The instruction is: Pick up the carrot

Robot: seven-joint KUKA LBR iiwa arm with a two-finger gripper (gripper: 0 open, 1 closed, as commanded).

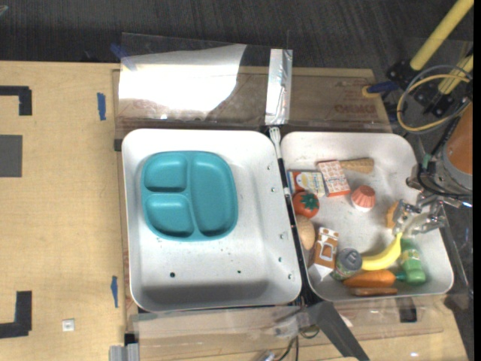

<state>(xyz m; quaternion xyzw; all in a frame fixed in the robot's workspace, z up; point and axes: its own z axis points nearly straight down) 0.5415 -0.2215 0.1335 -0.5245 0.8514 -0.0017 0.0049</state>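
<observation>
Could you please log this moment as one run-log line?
gripper: above right white bin, near its right wall | long orange carrot: lying at bin's front edge, beside yellow banana, not grasped

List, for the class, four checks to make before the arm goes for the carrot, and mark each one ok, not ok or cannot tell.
1. Carrot lies in the right bin: ok.
2. Carrot free of neighbours: not ok, the banana rests against it and a green item sits at its end.
3. Claw over the right bin: ok.
4. Claw above the carrot: not ok, it is off to one side.
5. Claw free of load: cannot tell.
</observation>
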